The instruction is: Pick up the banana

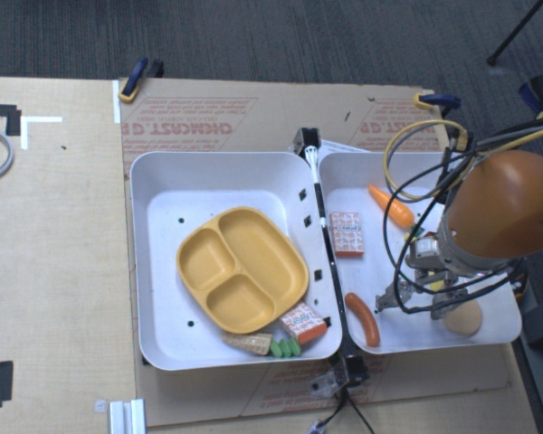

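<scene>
The arm (502, 206) reaches in from 3 o'clock and hangs over the right bin (357, 172), its orange band covering the bin's 3 o'clock side. Below the band the gripper (423, 295) points down over the bin's 5 o'clock area, ringed by loops of cable (407, 152). The wrist hides its tip, so I cannot tell whether it is open or closed, and nothing can be seen held in it. I cannot tell where the banana lies; the arm hides part of the right bin. In that bin a carrot (391, 206) lies toward 12 o'clock, a box (346, 233) sits at 9 o'clock near the wall shared with the other bin, a sausage (363, 319) lies at 7 o'clock, and a pale round thing (462, 318) rests at 5 o'clock, just beside the gripper. The left bin (154, 242) bears a yellow plate (242, 269) with three compartments at its centre. At its 5 o'clock a small carton (304, 324) touches the plate's rim. A green piece (287, 347) and a tan piece (246, 342) lie side by side at 6 o'clock.
</scene>
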`<state>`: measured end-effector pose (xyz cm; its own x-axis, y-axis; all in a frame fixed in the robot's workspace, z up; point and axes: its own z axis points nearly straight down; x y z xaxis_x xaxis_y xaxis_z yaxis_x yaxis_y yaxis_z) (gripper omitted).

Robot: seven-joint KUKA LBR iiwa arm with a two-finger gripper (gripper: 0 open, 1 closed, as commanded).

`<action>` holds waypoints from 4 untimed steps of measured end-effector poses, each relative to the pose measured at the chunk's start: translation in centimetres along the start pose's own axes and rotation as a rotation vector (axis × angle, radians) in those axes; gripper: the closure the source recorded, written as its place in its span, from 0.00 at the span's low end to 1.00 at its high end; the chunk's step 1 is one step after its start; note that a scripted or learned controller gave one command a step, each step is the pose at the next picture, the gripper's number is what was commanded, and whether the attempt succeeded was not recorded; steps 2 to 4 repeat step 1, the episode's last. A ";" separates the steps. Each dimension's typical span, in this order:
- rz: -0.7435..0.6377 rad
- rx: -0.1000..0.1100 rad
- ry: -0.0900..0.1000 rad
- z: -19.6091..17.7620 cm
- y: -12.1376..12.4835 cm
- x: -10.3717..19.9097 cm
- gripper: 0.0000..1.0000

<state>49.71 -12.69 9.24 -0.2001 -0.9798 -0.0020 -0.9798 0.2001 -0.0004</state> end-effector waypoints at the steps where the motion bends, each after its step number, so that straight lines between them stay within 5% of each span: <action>1: 0.164 0.004 0.000 -3.3 0.6 6.1 0.00; 4: 0.164 0.004 0.000 -3.3 0.6 6.1 0.00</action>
